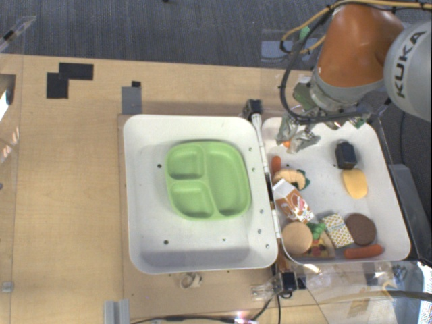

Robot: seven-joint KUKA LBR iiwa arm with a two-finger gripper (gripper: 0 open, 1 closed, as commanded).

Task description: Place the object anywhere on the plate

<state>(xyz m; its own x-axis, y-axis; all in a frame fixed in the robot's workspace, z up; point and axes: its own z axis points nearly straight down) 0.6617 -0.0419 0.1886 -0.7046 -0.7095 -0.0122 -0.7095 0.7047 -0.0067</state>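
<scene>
Camera view: we take the green plate [206, 180] as landmark. It has three compartments and sits mid left bin [145, 181], nothing on it. The right bin [381, 181] lies just right of the plate's bin, touching it along the shared rim, both on the worktop [61, 201].

We see the gripper [295, 139] up and right of the plate, over the right bin's upper-left corner, hanging from the grey-and-orange arm [354, 46]. A small orange bit shows at the fingertips; we cannot tell if it is gripped, and we cannot tell the gripper's state.

Objects are all in the right bin, right of the plate: black piece [345, 154] and yellow piece [355, 183] farthest right; carrot [275, 163] nearest the plate's bin rim; a snack packet [295, 205] below it; bun [296, 237], checked box [337, 230], brown disc [360, 229] and sausage [362, 252] low-right of the plate. Which one is the task object we cannot tell.
</scene>
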